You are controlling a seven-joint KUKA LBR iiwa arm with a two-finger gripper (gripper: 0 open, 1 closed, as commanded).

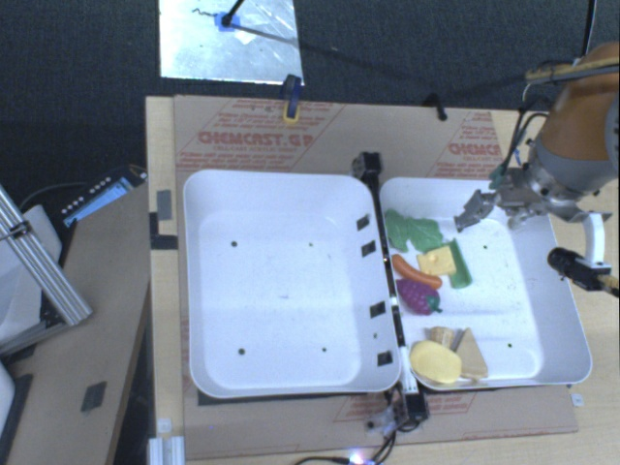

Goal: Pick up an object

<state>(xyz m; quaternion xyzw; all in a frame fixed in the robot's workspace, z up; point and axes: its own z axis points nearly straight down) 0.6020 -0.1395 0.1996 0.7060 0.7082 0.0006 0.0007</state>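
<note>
Toy food lies in a loose cluster along the left side of the right bin [542,356], right of the frame's centre. At the top of the cluster is a green leafy piece [411,230]; just below and right of it a yellow wedge [437,260] rests against a green strip [457,265]. Below the wedge an orange-red sausage shape [417,271] lies slanted, touching a purple bunch of grapes [419,297] just beneath it. Lower, near the bin's bottom left corner, a round yellow piece [435,362] sits against a tan bread-like slice [468,353]. The gripper [492,210] hangs at the upper right of the frame, over the upper part of the right bin, to the right of the leafy piece and apart from it; nothing shows between its fingers, and whether they are spread or closed cannot be told. The grey arm with its orange band [581,114] comes in from the right edge above it. The left bin [208,260] fills the middle left of the frame, joined to the right one by a row of black clips [373,279]. Both bins rest on a brown cardboard sheet [320,134]. At the top, a shiny foil square [229,29] lies on the dark floor, with a yellow and blue clamp [291,100] at the cardboard's upper edge.
</note>
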